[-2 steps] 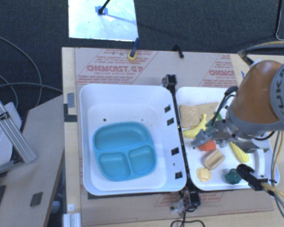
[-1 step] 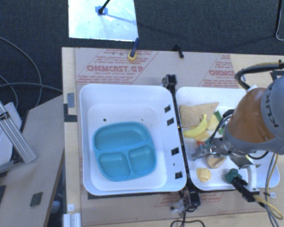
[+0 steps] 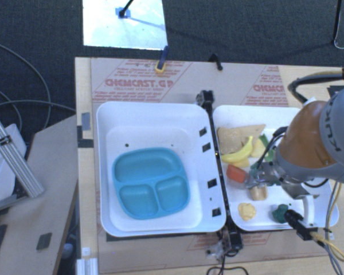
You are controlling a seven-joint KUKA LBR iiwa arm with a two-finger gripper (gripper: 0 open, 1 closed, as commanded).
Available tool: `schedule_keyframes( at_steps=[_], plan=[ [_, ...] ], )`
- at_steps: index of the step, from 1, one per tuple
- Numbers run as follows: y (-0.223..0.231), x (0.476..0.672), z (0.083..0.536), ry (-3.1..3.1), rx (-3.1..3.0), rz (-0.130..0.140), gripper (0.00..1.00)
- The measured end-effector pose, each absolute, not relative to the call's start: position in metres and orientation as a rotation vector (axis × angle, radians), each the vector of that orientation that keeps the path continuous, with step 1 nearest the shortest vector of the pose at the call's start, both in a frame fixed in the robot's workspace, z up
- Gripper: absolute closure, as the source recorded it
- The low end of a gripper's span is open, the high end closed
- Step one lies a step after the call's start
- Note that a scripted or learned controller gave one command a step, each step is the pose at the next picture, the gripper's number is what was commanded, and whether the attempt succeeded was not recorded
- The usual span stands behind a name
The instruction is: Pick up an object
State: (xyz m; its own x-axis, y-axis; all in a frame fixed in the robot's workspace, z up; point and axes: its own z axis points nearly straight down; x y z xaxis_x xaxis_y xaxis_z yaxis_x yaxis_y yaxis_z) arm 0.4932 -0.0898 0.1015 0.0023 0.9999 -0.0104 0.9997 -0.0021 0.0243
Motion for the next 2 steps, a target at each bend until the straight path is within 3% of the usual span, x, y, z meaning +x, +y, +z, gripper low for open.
schedule_keyframes(
  at_steps=[1,2],
  plan=[
    [-0.021,0.516,0.189,2.23,2.204,0.013,1.0],
    [-0.075,0.486,0.184,2.217,2.225,0.0,1.0]
  ],
)
